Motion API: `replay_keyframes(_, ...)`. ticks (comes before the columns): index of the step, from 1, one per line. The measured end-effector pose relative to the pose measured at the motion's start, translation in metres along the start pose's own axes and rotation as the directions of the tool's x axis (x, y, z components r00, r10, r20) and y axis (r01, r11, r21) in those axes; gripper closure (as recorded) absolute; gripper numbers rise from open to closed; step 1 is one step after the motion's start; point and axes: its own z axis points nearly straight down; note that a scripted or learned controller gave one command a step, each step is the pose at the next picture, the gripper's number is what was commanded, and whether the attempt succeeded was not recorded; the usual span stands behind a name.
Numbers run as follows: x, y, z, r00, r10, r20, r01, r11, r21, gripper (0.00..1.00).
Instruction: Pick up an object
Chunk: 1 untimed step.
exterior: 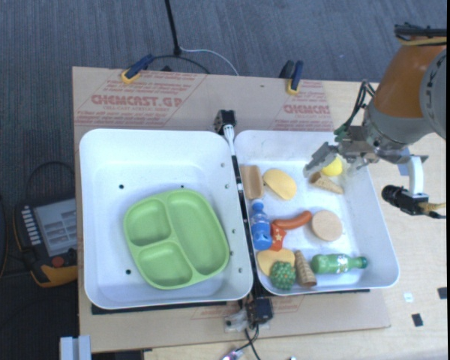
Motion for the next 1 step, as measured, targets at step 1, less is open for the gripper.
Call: replay_keyframes(1, 0.0468, -0.0365, 0.097, 0.974, -0.224, 0.001, 0.224, 0.974, -0.002, 0.0)
